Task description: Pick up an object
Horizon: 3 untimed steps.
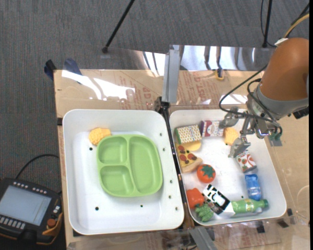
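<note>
Arm (281, 72) reached in from the right and hung over the upper right part of the right bin (279, 191). Gripper (240, 145) pointed down, just above the floor of the bin, between a yellow piece (230, 135) and a small red-and-white can (246, 162). Nothing sat between the fingers; whether they were spread or closed I could not tell from this angle.

The right bin held the candidates: a checkered box (188, 134), a dark red carton (211, 128), a pizza slice (187, 158), a tomato (206, 173), a blue bottle (252, 185), a green bottle (249, 206), and a black-and-white tag (216, 197). The left bin (73, 191) held a green tray (129, 165) and a yellow corn piece (97, 135).

Judgement: approach phase, no grasp yet. The can lay nearest the tips and looked like the likely target. To do it well, centre over one item, not the gap beside it, set the fingers across its narrow side, descend straight, and close before lifting. Risk: tips landing between the can and the yellow piece and closing on nothing.
</note>
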### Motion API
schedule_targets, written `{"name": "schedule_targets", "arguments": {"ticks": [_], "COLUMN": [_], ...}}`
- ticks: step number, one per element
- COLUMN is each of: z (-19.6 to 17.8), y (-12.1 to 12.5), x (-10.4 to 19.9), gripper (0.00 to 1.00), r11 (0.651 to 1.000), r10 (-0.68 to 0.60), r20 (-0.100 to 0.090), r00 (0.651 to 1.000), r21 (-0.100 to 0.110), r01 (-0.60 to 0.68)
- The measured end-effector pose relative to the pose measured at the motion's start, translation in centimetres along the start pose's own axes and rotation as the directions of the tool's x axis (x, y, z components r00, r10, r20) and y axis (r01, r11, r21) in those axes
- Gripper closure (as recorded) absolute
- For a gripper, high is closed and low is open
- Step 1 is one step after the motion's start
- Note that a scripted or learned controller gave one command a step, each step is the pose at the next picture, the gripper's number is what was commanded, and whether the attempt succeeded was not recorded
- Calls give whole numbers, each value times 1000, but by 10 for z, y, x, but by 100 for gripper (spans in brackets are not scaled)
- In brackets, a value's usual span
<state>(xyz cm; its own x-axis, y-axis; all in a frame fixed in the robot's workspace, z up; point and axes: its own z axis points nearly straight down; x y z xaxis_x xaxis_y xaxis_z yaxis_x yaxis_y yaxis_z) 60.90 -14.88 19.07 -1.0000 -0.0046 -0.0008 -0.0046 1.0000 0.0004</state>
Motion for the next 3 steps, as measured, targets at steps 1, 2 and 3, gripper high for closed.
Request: {"name": "schedule_targets", "arguments": {"ticks": [1,2,3], "z": [100,103,103], "y": [-52,29,-3], "x": [45,-30,42], "gripper": [0,0,0], "r11": [999,991,994], "r10": [-34,135,113], "r20": [-9,1,-1], "r00": [999,991,994], "r21": [-4,-2,0], "r01": [34,-135,-113]}}
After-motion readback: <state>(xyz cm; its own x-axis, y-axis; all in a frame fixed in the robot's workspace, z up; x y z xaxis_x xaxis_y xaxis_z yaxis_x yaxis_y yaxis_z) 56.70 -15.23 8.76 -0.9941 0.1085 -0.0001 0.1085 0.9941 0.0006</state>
